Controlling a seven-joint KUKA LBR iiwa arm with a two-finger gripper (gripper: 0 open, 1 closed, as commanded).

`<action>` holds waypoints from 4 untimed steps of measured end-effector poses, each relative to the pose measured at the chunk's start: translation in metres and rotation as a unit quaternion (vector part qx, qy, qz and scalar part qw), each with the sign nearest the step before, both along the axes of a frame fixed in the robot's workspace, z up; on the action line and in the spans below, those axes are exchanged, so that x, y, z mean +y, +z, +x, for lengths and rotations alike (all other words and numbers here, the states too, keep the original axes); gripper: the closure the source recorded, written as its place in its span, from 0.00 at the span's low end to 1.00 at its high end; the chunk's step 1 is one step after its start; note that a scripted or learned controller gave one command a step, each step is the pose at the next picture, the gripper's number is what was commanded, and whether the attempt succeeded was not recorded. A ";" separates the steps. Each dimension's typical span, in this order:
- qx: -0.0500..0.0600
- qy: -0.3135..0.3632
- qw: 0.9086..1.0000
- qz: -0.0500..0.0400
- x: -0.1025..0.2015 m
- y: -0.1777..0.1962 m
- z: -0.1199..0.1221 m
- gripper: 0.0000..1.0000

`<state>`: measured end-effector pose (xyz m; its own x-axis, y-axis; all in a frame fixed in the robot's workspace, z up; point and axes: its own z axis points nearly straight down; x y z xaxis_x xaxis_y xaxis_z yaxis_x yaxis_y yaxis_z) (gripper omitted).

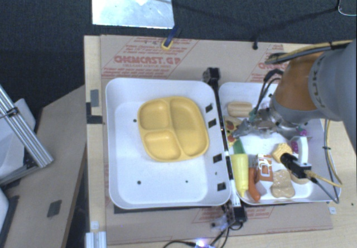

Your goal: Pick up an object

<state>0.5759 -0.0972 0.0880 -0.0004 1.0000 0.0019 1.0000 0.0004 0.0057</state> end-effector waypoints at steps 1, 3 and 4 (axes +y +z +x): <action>-0.003 0.000 1.000 0.000 0.000 0.012 0.002 1.00; -0.001 0.002 1.000 -0.002 -0.007 0.130 0.014 1.00; 0.002 0.002 1.000 -0.001 -0.007 0.137 0.014 1.00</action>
